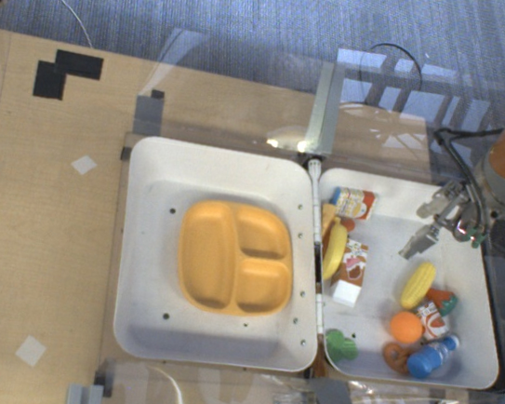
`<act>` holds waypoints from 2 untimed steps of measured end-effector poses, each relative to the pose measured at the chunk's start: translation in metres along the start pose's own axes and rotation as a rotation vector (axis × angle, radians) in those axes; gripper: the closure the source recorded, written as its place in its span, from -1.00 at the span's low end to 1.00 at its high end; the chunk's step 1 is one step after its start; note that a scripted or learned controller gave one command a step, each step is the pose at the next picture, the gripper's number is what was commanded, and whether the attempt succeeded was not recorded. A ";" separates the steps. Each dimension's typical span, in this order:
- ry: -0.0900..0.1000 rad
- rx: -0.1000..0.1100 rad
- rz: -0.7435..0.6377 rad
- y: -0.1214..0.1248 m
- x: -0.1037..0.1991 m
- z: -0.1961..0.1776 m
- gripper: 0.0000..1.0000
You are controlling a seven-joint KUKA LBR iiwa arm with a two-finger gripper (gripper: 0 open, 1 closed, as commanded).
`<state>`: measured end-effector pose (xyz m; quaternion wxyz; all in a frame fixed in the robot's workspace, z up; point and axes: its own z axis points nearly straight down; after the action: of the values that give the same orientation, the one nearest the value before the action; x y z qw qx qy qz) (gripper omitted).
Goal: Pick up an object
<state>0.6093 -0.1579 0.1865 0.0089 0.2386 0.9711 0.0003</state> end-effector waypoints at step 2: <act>0.003 0.003 -0.072 0.040 0.047 0.096 -1.00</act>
<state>0.5882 -0.1011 0.0903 0.0071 0.2036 0.9790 -0.0012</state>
